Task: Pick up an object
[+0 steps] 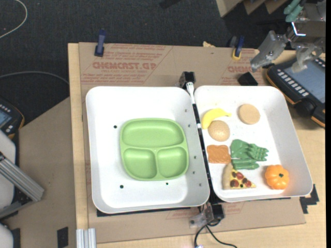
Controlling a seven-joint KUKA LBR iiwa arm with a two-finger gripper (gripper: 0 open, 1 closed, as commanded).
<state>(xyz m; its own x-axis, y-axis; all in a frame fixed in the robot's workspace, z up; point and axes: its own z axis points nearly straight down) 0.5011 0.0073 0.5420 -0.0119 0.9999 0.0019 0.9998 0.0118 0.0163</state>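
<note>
Since the end effector is hanging up at 1 o'clock (can't tell its grip), I'd be targeting the isolated pumpkin at the right bin's 5 o'clock corner.

place: robotics lab | cues: clamped cardboard bench, teach pendant, loose cables

bins: glossy white plastic | tray: matt green plastic | bench: cardboard

The top and right edges are cutting off the arm; its jaws are blurring together. Below them, the cookie is overlapping the banana.
</note>
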